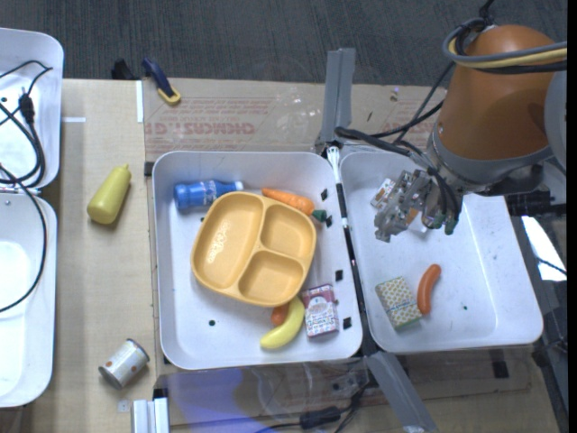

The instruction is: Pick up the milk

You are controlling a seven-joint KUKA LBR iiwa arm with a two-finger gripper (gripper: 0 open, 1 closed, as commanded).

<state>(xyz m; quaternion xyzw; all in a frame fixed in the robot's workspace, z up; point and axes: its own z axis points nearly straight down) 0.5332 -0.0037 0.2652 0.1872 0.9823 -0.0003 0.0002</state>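
Milk carton [321, 311] lying flat in left bin [171, 269], long axis roughly up-down (beside banana [283, 329]). Gripper [407, 207] over right bin [505, 278], grip state indiscernible.

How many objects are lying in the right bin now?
2. A patterned small box lies near the front of the right bin, and a sausage lies just right of it. The gripper may hide something beneath.

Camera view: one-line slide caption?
Gripper hovers over the right bin; milk carton sits in the left bin beside the yellow plate.
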